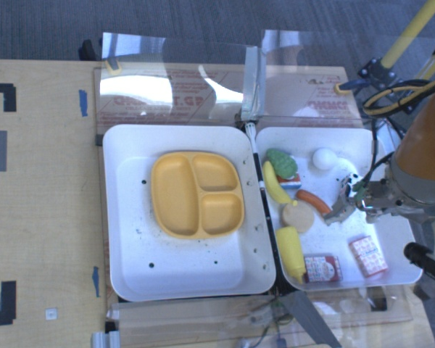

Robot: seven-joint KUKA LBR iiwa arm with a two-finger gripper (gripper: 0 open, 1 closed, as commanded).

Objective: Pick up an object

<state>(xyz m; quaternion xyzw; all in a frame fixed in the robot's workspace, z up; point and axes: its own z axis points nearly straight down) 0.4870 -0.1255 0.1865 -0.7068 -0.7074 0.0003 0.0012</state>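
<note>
Two shallow white bins sit side by side on the bench (pixel 43 194). The left bin (pixel 123 259), at the frame's centre, carries a yellow divided plate (pixel 197 193) with three compartments. The right bin (pixel 362 142) holds a cluster of small things: a green vegetable (pixel 282 162) at its upper left, a banana (pixel 275 183) just below it, a white egg (pixel 323 158) to the right, an orange carrot (pixel 314 201) mid-bin, a tan round disc (pixel 298 217) beside it, a yellow corn cob (pixel 290 251) along the lower left wall, and two red-and-white packets (pixel 321 268) (pixel 367 256) near the bottom. The tool (pixel 346 201) hangs over the right bin's middle, just right of the carrot, its arm (pixel 420 158) entering from the right edge.
</note>
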